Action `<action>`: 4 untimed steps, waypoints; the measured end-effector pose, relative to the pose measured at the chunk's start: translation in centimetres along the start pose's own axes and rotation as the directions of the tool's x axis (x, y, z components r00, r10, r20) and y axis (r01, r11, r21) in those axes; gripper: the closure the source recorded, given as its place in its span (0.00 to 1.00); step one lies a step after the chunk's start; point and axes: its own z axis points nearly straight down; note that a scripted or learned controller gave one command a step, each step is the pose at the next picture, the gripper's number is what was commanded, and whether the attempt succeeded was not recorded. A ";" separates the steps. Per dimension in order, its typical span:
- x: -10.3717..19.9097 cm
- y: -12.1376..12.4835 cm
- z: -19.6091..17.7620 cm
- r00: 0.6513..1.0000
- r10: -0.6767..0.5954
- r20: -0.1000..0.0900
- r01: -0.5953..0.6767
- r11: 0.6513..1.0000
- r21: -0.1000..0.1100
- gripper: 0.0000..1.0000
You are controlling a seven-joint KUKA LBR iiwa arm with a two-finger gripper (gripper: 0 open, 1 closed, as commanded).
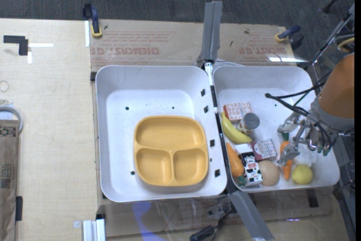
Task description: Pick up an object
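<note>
The gripper (291,150) hangs low in the right bin (324,79), perhaps pinching a small orange carrot (288,168); I cannot tell.

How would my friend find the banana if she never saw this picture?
Look at the right white bin, the one full of toy food. Go to its left wall, about halfway down. The banana lies there, just above the carrot: it is the curved yellow thing, unlike the round yellow lemon.
</note>
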 end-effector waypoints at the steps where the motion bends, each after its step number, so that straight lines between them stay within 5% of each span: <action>1: -0.2 0.1 -1.0 1.000 0.004 0.006 -0.004 1.000 -0.003 1.00; 2: -0.3 0.1 -2.0 1.000 0.008 0.010 -0.008 1.000 -0.005 1.00; 3: -0.3 0.1 -2.0 1.000 0.007 0.009 -0.007 1.000 -0.005 0.00; 4: 2.3 -2.2 0.0 0.993 -0.118 0.001 0.118 0.993 0.001 0.00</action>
